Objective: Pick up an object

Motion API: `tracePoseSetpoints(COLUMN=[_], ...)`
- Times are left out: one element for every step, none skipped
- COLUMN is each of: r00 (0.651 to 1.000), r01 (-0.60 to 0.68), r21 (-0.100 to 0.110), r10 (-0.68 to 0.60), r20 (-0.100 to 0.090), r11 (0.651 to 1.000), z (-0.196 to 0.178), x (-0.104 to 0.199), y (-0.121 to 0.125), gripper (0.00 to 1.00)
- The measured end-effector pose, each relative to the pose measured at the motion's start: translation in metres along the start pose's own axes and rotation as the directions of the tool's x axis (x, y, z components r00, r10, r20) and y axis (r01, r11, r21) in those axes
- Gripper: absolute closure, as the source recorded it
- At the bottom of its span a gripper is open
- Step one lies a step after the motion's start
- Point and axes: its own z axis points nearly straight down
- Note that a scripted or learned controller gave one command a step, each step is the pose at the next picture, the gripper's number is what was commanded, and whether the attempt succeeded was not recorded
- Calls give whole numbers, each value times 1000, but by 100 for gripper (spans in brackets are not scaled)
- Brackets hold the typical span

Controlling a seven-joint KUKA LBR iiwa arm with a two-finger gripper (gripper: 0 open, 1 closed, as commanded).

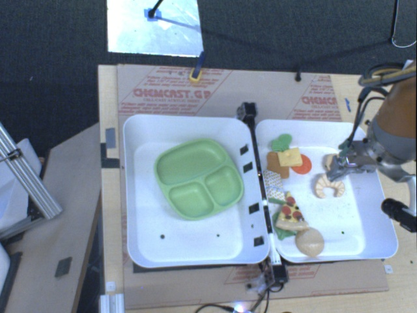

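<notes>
Shrimp [330, 186] just below pincer [337, 169] | pincer state: cannot tell | neighbours: tomato slice [302, 166], cheese block [289, 158], pizza slice [290, 215]

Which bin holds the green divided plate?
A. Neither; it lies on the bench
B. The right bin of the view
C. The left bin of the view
C: the green divided plate lies alone in the left bin, while the right bin holds the toy food items.
</notes>
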Motion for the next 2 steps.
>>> tracePoseSetpoints(r00=[1000, 1000], r01=[-1, -2], r21=[-1, 1], r10=[1, 2], r20=[0, 0], r11=[1000, 1000], z=[-10, 0], x=[50, 93], y=[26, 44], gripper=[100, 100])
